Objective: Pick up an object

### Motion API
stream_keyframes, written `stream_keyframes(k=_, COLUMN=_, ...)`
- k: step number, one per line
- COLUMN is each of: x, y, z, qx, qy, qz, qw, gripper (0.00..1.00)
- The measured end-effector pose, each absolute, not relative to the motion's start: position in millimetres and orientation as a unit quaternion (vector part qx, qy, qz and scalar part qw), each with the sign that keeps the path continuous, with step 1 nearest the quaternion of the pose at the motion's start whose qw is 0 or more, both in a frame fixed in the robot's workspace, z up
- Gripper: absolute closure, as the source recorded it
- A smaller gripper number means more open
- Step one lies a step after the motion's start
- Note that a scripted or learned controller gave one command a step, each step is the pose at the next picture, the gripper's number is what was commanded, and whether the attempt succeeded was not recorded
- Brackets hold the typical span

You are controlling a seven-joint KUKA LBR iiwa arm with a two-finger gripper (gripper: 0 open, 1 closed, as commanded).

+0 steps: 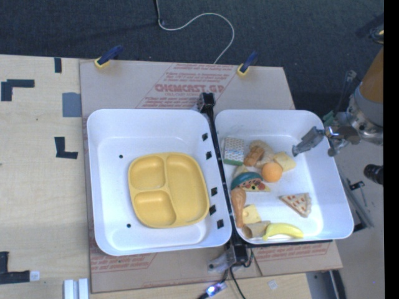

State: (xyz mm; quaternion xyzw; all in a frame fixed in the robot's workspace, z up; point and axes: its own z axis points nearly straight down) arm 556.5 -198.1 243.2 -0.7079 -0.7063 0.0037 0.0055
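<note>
fingers (307,142) state can't tell, hovering over right bin (324,198) edge, positioned to drop onto the toy food pile (265,167)

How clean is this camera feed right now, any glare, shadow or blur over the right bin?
Camera view: even, soft light; the white right bin looks bright but keeps its detail; faint shadows sit under the banana and orange ball; the gripper and arm at the frame's right look slightly soft.

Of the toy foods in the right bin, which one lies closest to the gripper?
The pale yellow block, at the upper right of the pile, just below-left of the gripper. The orange ball beside it lies farther away.
</note>
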Motion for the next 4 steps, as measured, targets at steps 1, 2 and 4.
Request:
stream_keyframes(k=1, x=559.0, y=-198, z=250, qx=-0.707, qy=-0.707, qz=0.0006, qw=0.0, gripper=0.0)
stream_keyframes(k=2, x=551.8, y=-193, z=203, qx=-0.707, qy=-0.707, qz=0.0019, qw=0.002, gripper=0.0)
stream_keyframes(k=4, x=544.9, y=-185, z=89, qx=-0.707, qy=-0.707, qz=0.0013, qw=0.001, gripper=0.0)
